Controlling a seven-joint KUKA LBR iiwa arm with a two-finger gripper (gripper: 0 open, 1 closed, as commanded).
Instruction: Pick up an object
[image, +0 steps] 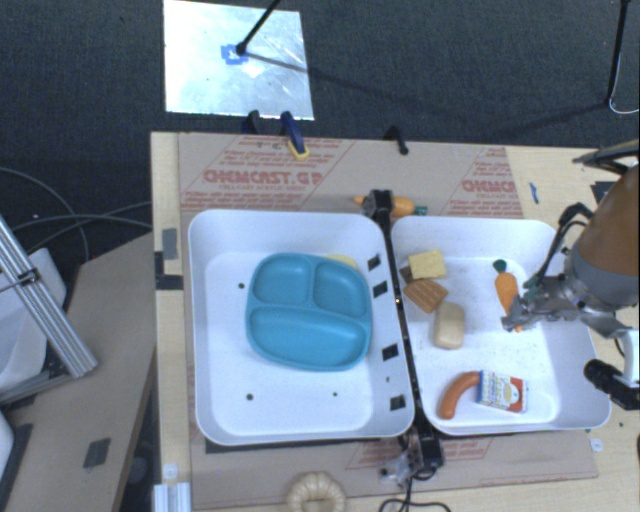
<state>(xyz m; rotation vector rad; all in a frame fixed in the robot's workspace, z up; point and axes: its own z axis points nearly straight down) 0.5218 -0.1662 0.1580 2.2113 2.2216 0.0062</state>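
pincer (517, 318) low in right bin (570, 400), carrot (506, 288) just beside its tip, grip state unclear

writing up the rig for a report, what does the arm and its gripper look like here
The arm enters from the right as a bulky rounded segment, tan-orange on top and grey below. A black cable loops along its near side toward the wrist. The gripper is small, of dark grey metal with slim fingers; its details are too blurred to tell markings.
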